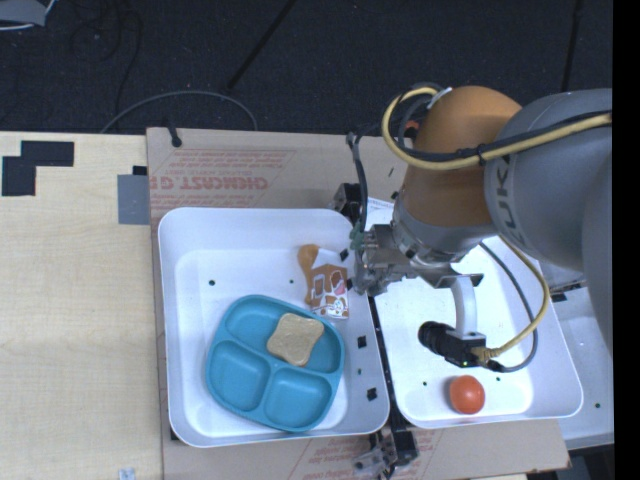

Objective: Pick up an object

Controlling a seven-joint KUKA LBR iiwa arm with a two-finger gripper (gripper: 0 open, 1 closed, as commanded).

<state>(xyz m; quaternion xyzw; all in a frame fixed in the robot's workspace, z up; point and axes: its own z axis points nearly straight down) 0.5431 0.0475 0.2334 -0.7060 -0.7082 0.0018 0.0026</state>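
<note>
Nearest, the arm point(470, 168) overhangs the bin divider, positioning its end effector point(352, 273), state indeterminate, beside the snack packet point(328, 293).

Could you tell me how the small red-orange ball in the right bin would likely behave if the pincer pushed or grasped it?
The ball looks round and smooth, so it would probably roll across the right bin's flat floor when nudged. Its glossy surface suggests it may slip from a loose grip. It lies near the front wall, which might stop it.
</note>
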